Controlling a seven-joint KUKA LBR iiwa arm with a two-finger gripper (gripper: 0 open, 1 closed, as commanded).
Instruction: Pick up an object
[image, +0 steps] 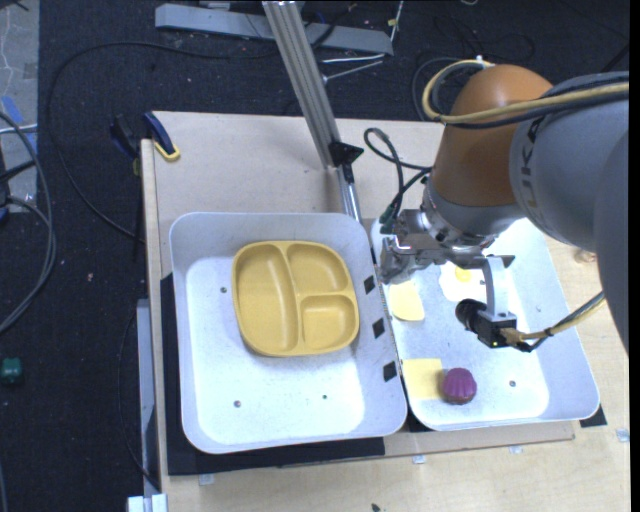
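Grey arm (570, 150) with its orange band (490, 110) reaches in from your right over the right white bin (560, 400), as seen from the one camera fixed above the bench (250, 160). Note the pincer (405, 255) hanging over the near-left part of that bin, close to the wall it shares with the left white bin (200, 400); whether it is apart or together you cannot tell from this angle, and nothing can be made out clamped in it. Directly below the pincer, on the bin floor, lies a pale yellow piece (406, 302), the closest candidate for the pick. Further toward the camera sit a yellow block (422, 378) and, touching its right side, a purple rounded object (458, 386); both lie well apart from the pincer, toward the bin's front edge. A second pale yellow shape (462, 283) lies partly under the wrist hardware. In the left bin, observe a yellow divided tray (295, 298) with three compartments, resting flat. Judged from this layout, a straight descent would meet the pale yellow piece, whose longer side runs roughly front to back; the purple object would call for a move toward the camera first.
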